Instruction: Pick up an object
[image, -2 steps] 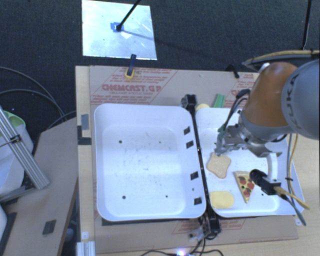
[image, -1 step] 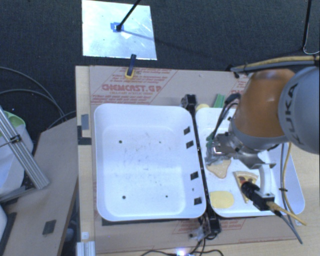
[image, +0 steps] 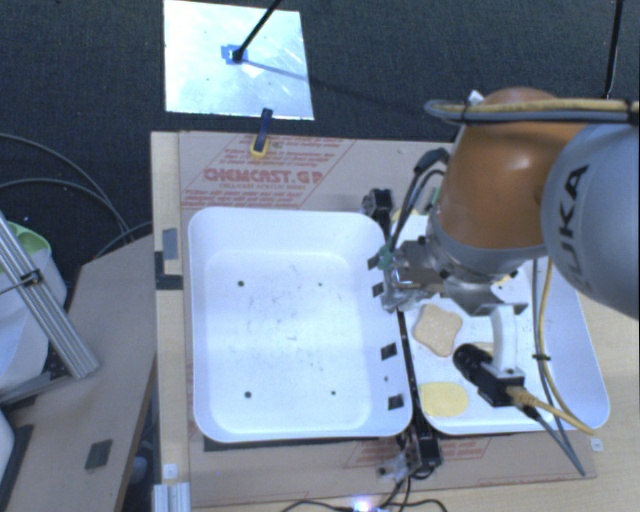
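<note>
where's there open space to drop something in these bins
The left bin offers the most room: its whole floor between its four walls is bare. The right bin is crowded: the arm covers its upper part, with a toast-like piece and a yellow disc below.

Metal plate (image: 238, 60) beyond the bins (image: 275, 320)
</note>
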